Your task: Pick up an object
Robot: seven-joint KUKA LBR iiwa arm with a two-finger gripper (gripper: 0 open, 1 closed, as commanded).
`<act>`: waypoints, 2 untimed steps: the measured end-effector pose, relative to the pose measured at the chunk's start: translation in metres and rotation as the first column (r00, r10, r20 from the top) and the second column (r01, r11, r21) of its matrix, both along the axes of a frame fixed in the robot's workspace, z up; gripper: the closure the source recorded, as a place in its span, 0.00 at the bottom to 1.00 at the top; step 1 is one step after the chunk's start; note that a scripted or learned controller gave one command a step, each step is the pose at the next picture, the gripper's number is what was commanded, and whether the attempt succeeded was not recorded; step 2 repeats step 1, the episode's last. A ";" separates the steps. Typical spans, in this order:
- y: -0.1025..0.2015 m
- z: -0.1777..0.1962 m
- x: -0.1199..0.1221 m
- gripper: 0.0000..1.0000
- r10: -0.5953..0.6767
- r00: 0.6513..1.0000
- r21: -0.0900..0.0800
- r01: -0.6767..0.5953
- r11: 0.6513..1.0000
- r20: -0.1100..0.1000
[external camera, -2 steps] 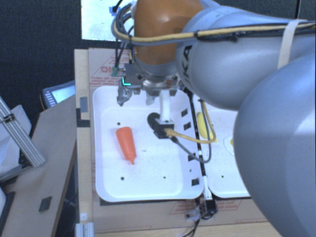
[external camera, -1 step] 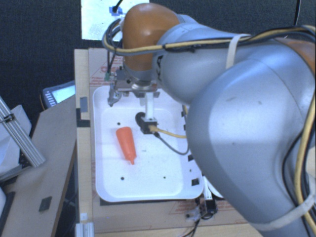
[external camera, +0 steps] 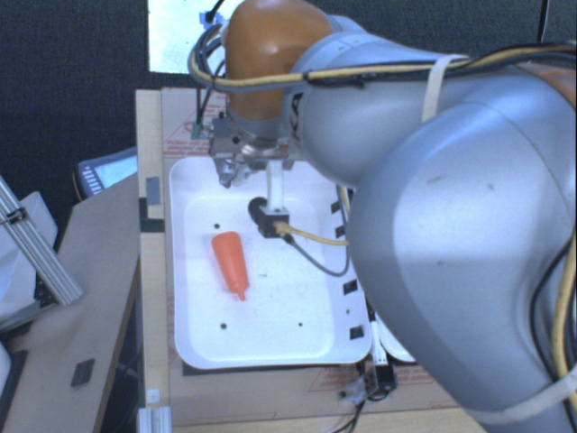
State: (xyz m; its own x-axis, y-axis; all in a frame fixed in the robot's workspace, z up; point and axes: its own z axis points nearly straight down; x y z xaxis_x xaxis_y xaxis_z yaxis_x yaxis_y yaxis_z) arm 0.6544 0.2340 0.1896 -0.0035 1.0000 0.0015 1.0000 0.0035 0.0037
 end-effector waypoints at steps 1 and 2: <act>0.000 0.011 0.001 1.00 0.003 1.000 0.001 -0.003 1.000 0.002; 0.000 0.011 0.001 1.00 0.003 1.000 0.001 -0.003 1.000 0.002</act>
